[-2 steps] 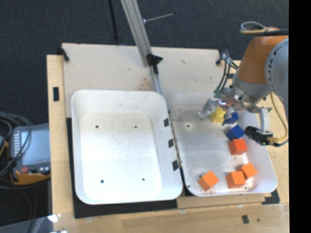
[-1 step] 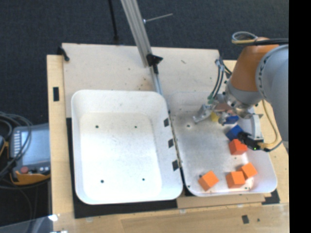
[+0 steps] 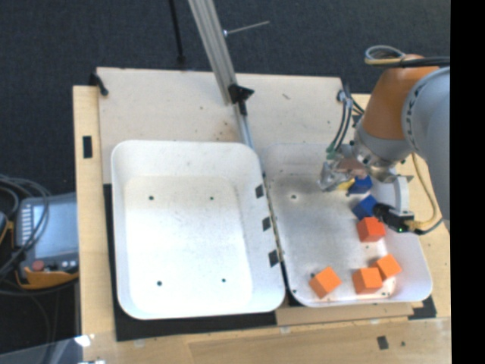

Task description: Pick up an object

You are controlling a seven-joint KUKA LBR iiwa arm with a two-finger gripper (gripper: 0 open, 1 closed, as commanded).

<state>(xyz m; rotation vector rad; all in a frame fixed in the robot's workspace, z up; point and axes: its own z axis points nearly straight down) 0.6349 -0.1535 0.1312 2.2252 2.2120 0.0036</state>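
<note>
The gripper (image 3: 333,174) hangs low over the right bin (image 3: 303,226), near its far rim, and I can't tell how it's set or whether it grips anything. Blue blocks (image 3: 362,196) sit just beside it. Orange cubes (image 3: 369,279) cluster along the near right edge, leaving the bin's left half open. The left bin (image 3: 189,226) offers plenty of room. No readable writing.

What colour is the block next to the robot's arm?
Blue, seen best in the camera view, in the right bin.
</note>
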